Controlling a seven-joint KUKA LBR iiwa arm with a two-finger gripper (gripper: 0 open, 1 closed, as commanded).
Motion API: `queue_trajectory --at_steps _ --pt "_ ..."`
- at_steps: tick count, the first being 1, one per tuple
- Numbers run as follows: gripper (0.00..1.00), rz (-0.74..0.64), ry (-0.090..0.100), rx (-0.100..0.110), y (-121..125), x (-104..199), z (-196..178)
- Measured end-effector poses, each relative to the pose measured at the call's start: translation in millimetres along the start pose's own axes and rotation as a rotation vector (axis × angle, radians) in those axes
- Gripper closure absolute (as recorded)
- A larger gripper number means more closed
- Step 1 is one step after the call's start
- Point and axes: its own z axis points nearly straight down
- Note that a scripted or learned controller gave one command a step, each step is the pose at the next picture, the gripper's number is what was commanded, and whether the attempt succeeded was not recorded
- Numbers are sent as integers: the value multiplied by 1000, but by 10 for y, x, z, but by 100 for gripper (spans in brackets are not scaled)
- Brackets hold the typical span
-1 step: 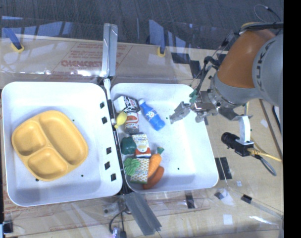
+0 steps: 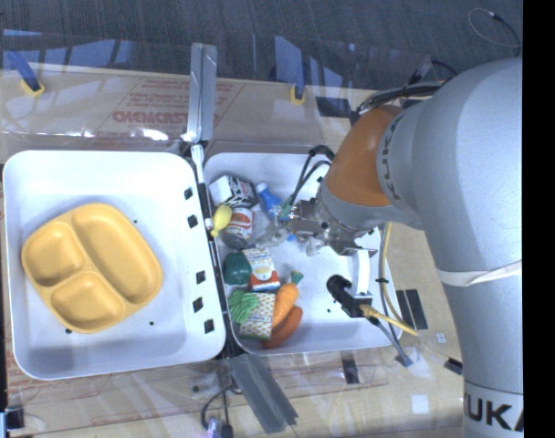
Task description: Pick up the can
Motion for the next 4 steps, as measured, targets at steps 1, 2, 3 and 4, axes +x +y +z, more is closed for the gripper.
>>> queue_trajectory --at_steps 1,2,3,4 --pt "0 -7 1 5 427 -117 62" --pt "0 23 0 3 438 -314 58" --pt "0 55 1 6 874 -373 58" --pt "0 -302 1 6 622 -304 63"
